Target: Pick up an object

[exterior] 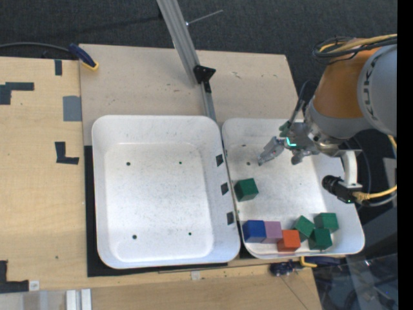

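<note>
Arm (pixel 361 89) reaches in from the right of the frame; pincer (pixel 279 150) hangs over the upper part of the right bin (pixel 258 131). One finger angles down-left toward the bin floor. Cannot tell from this angle whether the pincer is released or clenched. Nothing visible between the fingers, so no object is held.

Candidate objects, all in the right bin: a lone green cube (pixel 246 189) near the bin's left wall, mid-height in the frame, below and left of the pincer and apart from it. The rest crowd along the bottom edge: blue cube (pixel 254 230), purple cube (pixel 273 230), orange cube (pixel 290 239), and three more green blocks (pixel 319 231) at lower right, several touching one another.

Left bin (pixel 155 192) has white floor with dark specks.

Progress, judged: pick not yet made. All blocks rest on the bin floor. Left to do: descend on one block, close, lift. The lone green cube looks the easiest target, being nearest and clear of neighbours.
</note>
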`<move>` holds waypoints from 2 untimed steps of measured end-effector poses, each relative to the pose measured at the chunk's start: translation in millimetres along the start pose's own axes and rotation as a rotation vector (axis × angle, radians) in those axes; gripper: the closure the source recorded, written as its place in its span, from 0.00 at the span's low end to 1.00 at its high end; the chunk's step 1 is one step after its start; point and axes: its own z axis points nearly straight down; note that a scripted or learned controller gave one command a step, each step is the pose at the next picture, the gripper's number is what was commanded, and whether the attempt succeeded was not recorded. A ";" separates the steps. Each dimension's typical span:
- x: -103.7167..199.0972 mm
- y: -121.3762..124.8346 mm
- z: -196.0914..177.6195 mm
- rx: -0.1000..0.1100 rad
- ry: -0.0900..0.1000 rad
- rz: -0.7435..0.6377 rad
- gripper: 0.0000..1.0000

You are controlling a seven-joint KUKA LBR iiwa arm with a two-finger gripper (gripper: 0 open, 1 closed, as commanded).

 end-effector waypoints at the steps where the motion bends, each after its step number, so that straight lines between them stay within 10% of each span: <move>1: -0.1 1.0 -2.2 -0.004 -0.001 -0.001 0.00; 2: -7.1 -5.2 57.7 0.002 -0.002 0.001 0.00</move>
